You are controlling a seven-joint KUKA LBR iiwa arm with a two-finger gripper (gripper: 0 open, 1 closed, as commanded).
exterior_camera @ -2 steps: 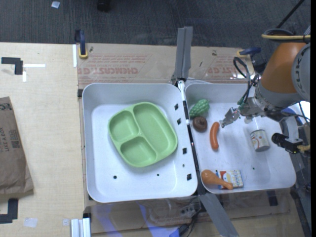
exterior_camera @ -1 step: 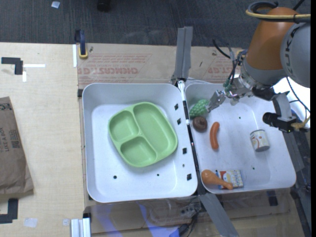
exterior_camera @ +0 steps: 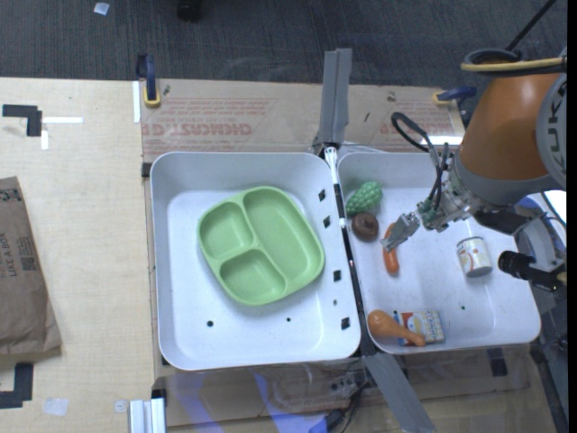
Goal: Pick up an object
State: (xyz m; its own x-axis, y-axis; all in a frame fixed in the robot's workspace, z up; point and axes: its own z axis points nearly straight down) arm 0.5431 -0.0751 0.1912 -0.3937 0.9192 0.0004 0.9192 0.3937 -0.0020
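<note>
Your end effector (exterior_camera: 403,230) hung low over the right bin (exterior_camera: 518,332), pointing left. Its fingers were small and blurred against the white floor, so I could not tell whether they stood wide or narrow. Just below its tip lay a small orange carrot-like piece (exterior_camera: 390,261), possibly touching; contact was unclear. To its left sat a brown round object (exterior_camera: 364,225) with a green knobbly one (exterior_camera: 364,196) behind it. To its right stood a white can (exterior_camera: 473,256). Well below lay an orange pear shape (exterior_camera: 389,325) against a printed box (exterior_camera: 425,325). The arm's bulk hid the bin's far right corner. The green divided plate (exterior_camera: 261,244) sat in the left bin (exterior_camera: 180,332).
</note>
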